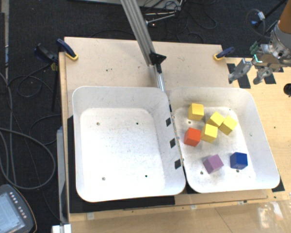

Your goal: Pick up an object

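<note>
Hovering over the tabletop [194,62] at the two o'clock corner, the tool [254,73] has its fingers spread with nothing between them. Below it, toward seven o'clock, the right bin [266,144] carries four yellow cubes [211,123], an orange cube [192,136], a purple cube [213,163] and a blue cube [238,160]. The left bin [87,130] lies beside it at nine o'clock.

the gripper [252,74] hangs with fingers spread above the bench beyond the right bin [262,130], which holds four yellow blocks [196,111], an orange block [192,137], a purple block [213,163] and a blue block [238,160].
</note>
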You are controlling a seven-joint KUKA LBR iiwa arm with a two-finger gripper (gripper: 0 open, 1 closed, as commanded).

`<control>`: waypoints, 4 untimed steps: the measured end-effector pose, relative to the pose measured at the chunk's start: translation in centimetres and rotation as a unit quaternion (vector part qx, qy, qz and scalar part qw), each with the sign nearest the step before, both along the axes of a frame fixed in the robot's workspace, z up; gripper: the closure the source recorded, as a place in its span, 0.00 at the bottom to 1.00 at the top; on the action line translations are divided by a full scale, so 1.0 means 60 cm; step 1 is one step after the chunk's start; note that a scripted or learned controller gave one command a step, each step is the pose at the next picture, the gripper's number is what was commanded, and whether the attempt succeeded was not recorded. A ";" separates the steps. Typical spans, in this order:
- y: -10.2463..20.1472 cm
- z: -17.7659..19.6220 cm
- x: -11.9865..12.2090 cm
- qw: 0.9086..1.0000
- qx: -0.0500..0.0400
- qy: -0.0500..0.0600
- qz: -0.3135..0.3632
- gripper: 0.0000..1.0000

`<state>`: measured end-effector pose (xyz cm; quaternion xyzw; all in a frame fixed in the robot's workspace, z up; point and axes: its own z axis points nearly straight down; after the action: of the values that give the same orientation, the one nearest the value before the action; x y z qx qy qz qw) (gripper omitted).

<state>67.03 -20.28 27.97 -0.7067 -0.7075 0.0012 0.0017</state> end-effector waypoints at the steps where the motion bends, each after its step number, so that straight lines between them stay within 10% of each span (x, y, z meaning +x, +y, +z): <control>1: 0.001 0.005 0.001 1.000 -0.001 -0.002 0.001 0.00; 4: 0.006 -0.244 0.014 1.000 0.000 0.000 0.001 0.00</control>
<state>67.85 -19.92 13.34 -0.7060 -0.7082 0.0015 0.0019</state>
